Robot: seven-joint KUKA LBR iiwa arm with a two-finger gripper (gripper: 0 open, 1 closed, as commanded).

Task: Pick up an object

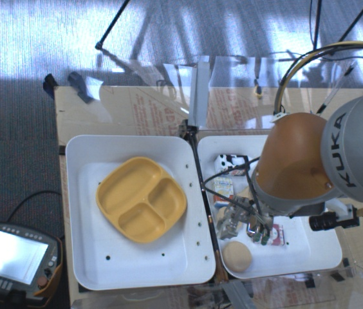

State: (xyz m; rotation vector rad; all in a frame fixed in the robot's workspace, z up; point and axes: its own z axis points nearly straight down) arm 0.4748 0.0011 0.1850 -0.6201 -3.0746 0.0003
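Note:
The grey arm with its orange band [294,156] hangs over the right bin [326,253]. Its gripper [244,221] is low in that bin's left part, among small packets. Under and beside the gripper lie a flat packet with red print [223,190] and a red-and-white card [275,235]. A beige egg-shaped ball [237,256] rests at the bin's front, just below the gripper. A black-and-white object [230,163] sits at the bin's back left. The arm hides much of the bin.
The left bin [85,250] holds a yellow divided plate [142,199], tilted diagonally. A divider edge [206,198] separates the two bins. A teach pendant [15,259] lies on the floor at the lower left. Cables arc above the arm at the right.

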